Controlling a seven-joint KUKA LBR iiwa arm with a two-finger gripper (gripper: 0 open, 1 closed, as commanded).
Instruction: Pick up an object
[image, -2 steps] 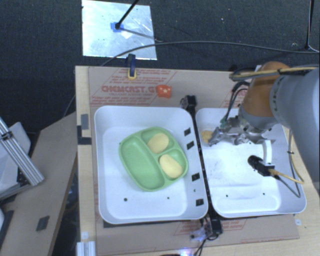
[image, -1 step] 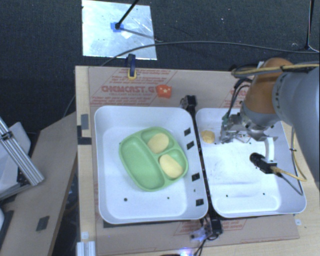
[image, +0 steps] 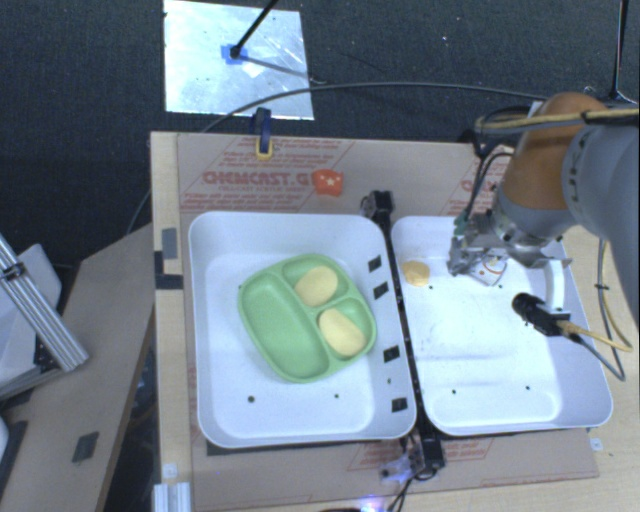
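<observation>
Right-hand bin (image: 500, 400) floor lies bare thru centre & front, w/ just a small yellow piece (image: 415, 271) by its left wall near the gripper (image: 468, 262), while the green plate (image: 275, 335) w/ two yellow lumps (image: 318, 285) fills mid left-hand bin (image: 230, 410).

Noted on wooden tabletop (image: 110, 350): printed cardboard sheet (image: 290, 170) under two shallow white bins, left bin (image: 215, 300) and right bin (image: 500, 380), side by side, inner rims touching. Black tabs (image: 380, 290) along that joint. In left bin: green tray (image: 280, 325), three compartments, set askew. Far yellow piece (image: 318, 285) and near yellow piece (image: 342, 332), one per small compartment. Blue clamp (image: 263, 130) at sheet's far edge; orange sticker (image: 328, 182) near it. Silver sheet (image: 235, 60) beyond. Aluminium rail (image: 40, 310) at left.
</observation>
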